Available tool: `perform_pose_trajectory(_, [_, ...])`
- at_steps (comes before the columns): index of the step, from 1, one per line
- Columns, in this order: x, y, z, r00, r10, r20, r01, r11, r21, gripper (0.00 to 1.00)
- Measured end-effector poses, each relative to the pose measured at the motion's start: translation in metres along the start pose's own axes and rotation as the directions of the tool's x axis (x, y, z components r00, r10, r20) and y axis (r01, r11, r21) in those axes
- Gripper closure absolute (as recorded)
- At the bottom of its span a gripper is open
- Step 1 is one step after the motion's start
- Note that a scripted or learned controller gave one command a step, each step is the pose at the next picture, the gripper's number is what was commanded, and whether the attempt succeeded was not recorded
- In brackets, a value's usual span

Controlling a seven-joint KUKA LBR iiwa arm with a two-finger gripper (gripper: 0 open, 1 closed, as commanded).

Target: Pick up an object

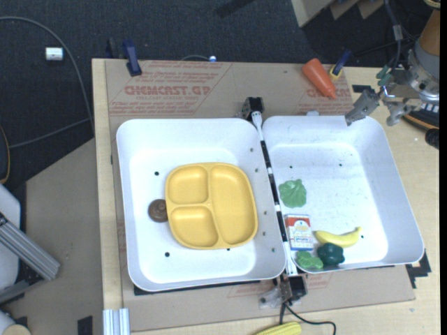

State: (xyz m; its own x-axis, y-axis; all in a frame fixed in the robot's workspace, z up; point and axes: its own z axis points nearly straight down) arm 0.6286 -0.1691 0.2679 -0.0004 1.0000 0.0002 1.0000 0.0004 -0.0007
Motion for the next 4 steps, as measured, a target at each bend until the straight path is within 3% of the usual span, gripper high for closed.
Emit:
perform_pose_trajectory(1, [-0.017, -0.130, 0.079, 1.000, 0.002, 0.000, -0.002, 1.000, 0.003, 0.00])
perform_pose_trajectory(2, [0.053, -0.149, 0.097, 1.000, -0.001, -0.002, 0.001, 1.000, 0.002, 0.00])
perform_pose_trajectory(3, [0.056, -0.148, 0.181, 1.000, 0.000, -0.001, 0.000, 1.000, -0.005, 0.00])
perform_pose_trajectory(4, [-0.044, -0.059, 0.182, 1.000, -0.001, -0.001, 0.001, 1.000, -0.002, 0.00])
